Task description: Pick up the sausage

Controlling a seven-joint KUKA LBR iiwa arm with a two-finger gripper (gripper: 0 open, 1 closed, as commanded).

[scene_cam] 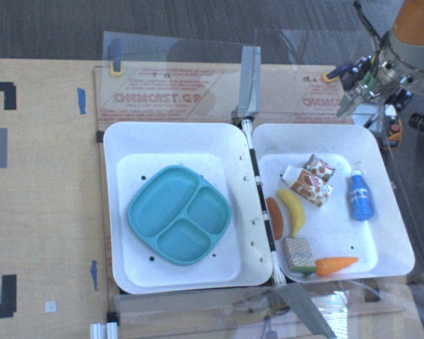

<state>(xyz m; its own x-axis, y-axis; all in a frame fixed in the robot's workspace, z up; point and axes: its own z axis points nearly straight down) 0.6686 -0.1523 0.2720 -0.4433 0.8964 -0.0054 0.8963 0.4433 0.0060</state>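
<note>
The sausage [274, 217] is a small reddish-brown link lying lengthwise at the left side of the right bin [389, 260], close to the divider and just left of a yellow banana [293, 211]. My gripper [364, 90] hangs at the upper right, above and behind the right bin's far edge, well away from the sausage. Nothing is seen between its fingers.
The right bin also holds a patterned snack packet [314, 180], a blue bottle [360, 197], a carrot [335, 265] and a green-topped sponge block [299, 253]. A teal divided plate [179, 214] lies in the left bin [120, 161].
</note>
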